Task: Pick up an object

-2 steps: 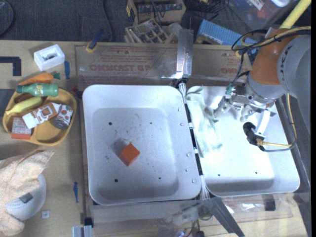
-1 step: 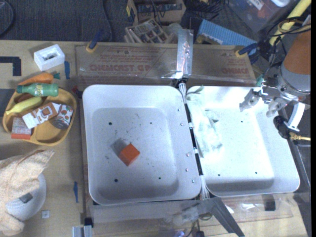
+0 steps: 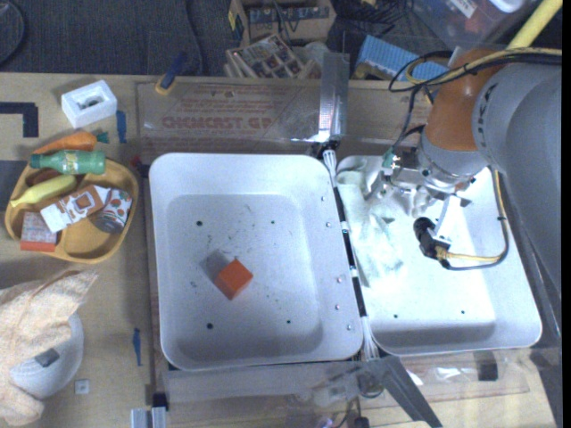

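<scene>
Crowding the right bin (image 3: pixel 464 328), arm (image 3: pixel 500 105) masking its hand (image 3: pixel 393 194).

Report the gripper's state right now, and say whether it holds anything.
Gripper: over the right bin, state cannot be told. Nothing seen in its grasp; the orange block lies in the left bin.

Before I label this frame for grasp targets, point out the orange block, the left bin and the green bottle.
orange block (image 3: pixel 235 278): camera view, its top face.
left bin (image 3: pixel 239 162): camera view, its far rim.
green bottle (image 3: pixel 73 161): camera view, its body.
</scene>
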You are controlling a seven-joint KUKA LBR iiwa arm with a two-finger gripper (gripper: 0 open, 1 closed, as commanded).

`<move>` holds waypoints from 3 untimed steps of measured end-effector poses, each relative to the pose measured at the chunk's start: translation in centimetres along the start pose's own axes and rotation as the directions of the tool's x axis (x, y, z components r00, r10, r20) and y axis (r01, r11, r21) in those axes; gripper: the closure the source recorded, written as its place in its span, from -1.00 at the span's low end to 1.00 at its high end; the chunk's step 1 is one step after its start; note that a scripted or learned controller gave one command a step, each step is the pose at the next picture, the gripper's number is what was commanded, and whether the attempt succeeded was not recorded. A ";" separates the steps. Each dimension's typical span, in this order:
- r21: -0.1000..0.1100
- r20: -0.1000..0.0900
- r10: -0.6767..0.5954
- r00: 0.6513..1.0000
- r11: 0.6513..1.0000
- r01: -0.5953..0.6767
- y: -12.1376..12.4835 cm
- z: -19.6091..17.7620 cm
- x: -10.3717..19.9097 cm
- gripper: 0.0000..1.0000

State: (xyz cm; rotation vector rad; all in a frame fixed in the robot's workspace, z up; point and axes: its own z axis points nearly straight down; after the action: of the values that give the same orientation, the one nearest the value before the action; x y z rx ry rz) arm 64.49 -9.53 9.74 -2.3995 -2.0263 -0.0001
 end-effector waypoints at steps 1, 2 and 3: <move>-0.004 0.002 -0.022 1.000 1.000 0.022 -0.5 -6.3 -4.1 -1.00; -0.005 0.003 -0.078 0.997 0.997 0.078 -0.2 -8.0 -11.1 -1.00; 0.001 0.000 0.169 0.986 0.986 -0.169 -0.3 0.4 -4.8 -1.00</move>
State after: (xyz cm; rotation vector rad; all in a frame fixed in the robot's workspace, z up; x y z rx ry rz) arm 63.36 -14.16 9.30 -2.5620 -1.8158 0.0012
